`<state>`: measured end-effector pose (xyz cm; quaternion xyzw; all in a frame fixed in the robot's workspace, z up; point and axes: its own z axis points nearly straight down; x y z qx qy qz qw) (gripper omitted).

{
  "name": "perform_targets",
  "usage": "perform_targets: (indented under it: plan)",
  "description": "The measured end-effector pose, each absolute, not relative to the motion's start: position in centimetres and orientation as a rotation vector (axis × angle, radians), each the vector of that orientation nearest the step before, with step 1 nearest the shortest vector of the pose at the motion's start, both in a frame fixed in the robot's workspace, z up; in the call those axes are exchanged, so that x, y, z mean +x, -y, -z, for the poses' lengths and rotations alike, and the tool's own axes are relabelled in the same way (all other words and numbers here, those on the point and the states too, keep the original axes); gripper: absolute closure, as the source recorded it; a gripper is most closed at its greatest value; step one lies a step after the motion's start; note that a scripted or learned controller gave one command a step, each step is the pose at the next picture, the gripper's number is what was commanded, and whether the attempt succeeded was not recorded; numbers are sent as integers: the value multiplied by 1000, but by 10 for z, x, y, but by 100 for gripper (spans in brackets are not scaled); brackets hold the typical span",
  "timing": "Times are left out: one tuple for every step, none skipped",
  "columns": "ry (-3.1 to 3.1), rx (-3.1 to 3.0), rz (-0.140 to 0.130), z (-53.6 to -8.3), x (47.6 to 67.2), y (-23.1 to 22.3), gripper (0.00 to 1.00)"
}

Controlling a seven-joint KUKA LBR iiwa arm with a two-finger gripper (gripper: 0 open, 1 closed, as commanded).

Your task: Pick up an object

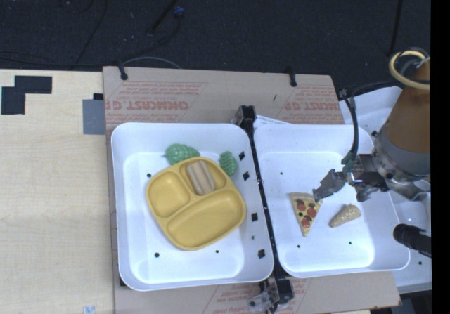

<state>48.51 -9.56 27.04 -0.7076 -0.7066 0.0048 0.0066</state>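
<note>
A pizza slice point(304, 210) lies flat in the right bin point(302, 158). Just to its right lies a small beige wedge-shaped piece point(345, 216). My gripper point(346, 186) hangs above the gap between these two, with one dark finger point(327, 183) pointing down toward the crust of the pizza slice and the other toward the beige piece. The fingers stand spread and nothing sits between them. In the left bin point(130, 165) rests a yellow divided plate point(195, 201) with a tan hot-dog piece point(202, 177) in its upper compartment.
Two green leafy pieces point(181, 153) point(228, 162) lie behind the yellow plate. A black divider point(254, 193) separates the bins. The arm's orange band point(411, 105) rises at the right. Cables run over the right bin's far corner.
</note>
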Motion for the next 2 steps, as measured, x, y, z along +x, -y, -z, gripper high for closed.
perform_targets:
  plan:
    - [2219,-2218,-3,-276,487,96,0]
    - [2216,-2217,-6,-213,484,94,0]
